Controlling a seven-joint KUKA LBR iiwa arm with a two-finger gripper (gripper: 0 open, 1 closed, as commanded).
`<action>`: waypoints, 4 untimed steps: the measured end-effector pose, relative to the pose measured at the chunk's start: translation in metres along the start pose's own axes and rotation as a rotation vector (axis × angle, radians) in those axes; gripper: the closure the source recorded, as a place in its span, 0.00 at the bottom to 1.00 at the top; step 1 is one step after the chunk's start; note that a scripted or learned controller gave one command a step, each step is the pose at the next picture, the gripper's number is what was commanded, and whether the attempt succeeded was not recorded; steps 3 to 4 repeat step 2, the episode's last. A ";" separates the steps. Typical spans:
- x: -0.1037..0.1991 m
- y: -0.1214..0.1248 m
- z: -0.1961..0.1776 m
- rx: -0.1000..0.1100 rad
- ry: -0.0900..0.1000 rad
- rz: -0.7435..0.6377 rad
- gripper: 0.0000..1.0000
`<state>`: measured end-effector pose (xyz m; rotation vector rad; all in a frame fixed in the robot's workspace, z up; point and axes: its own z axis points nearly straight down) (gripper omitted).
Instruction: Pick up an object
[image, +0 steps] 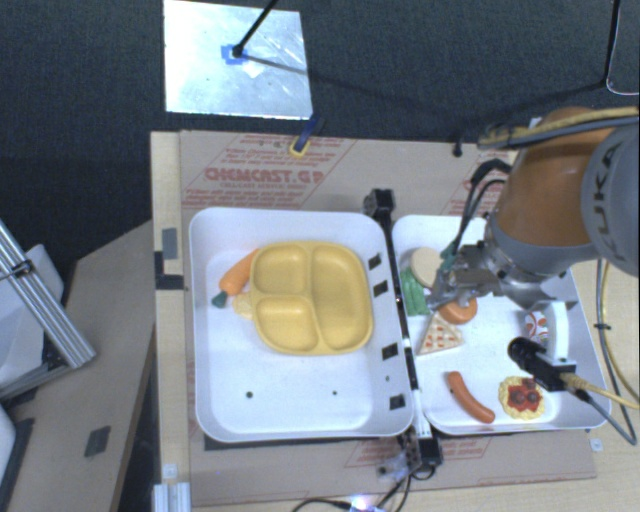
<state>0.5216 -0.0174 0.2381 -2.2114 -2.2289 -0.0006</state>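
My gripper (447, 293) hangs low over the upper left part of the right bin (490, 430). It sits just above an orange round piece (462, 312), with a pizza slice (438, 338) right below that. A green piece (412, 293) lies to the gripper's left against the bin wall, and a beige round piece (427, 265) lies behind it. A red sausage (470, 397) and a small round tart with red topping (524, 397) lie near the bin's front edge. I see nothing lifted off the bin floor.
The left bin (230, 400) holds a yellow divided plate (305, 298) with a carrot (237, 272) at its left edge. A white and red item (535, 323) lies at the right of the right bin, partly under the arm. The divider (395, 300) between the bins is close to the gripper's left.
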 end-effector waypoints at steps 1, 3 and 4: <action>0.035 -0.017 0.022 0.001 0.000 0.000 1.00; 0.023 -0.020 0.005 -0.004 -0.001 0.007 1.00; 0.023 -0.020 0.005 -0.004 -0.001 0.007 1.00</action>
